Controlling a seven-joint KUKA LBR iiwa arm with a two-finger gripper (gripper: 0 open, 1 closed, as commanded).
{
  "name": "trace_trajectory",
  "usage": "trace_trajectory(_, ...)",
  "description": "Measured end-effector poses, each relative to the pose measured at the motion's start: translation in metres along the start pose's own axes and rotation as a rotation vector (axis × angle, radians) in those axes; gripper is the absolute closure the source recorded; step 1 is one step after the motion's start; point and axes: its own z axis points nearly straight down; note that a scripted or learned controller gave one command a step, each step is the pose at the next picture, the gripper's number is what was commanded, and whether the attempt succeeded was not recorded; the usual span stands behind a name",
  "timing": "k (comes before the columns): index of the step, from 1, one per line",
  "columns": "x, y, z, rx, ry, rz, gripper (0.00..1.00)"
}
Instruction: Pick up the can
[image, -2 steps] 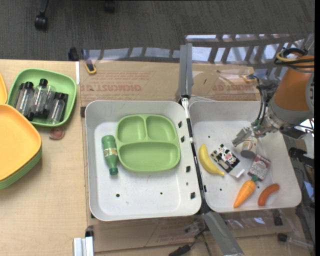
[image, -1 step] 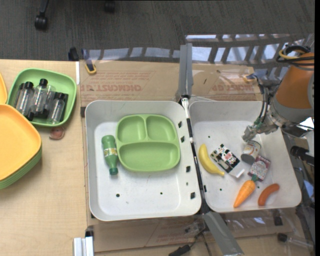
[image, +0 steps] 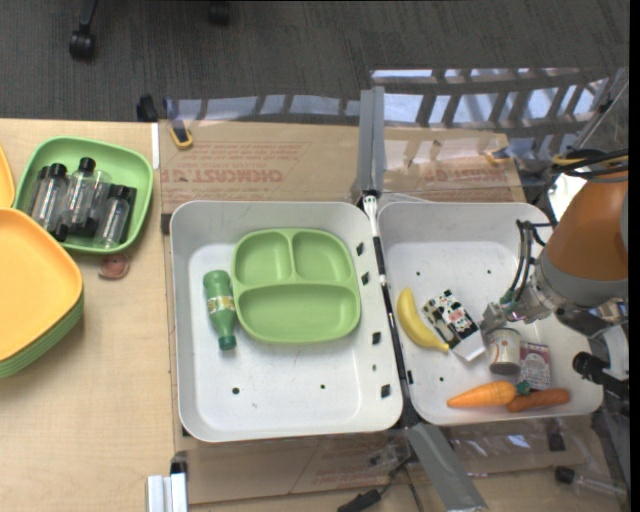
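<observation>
The can (image: 505, 353) is small and pale with a reddish label. It lies in the right bin (image: 440, 260) near the front right, between a black-and-white patterned box (image: 450, 320) and a pink packet (image: 535, 365). My gripper (image: 499, 320) hangs just above and behind the can, at the end of the grey arm with the orange band (image: 595, 240). Nothing shows the can lifted off the bin floor.
A banana (image: 418, 320) lies left of the box, and two carrots (image: 505, 398) lie along the front wall. The left bin (image: 200, 380) holds a green divided plate (image: 297, 285) and a green bottle (image: 220, 308). Orange plates and a green tray of bottles (image: 85, 195) sit far left.
</observation>
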Motion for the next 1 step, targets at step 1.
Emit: trace_trajectory(1,0.0663,-0.0220,-0.0992,0.000,-0.001,0.175,1.00)
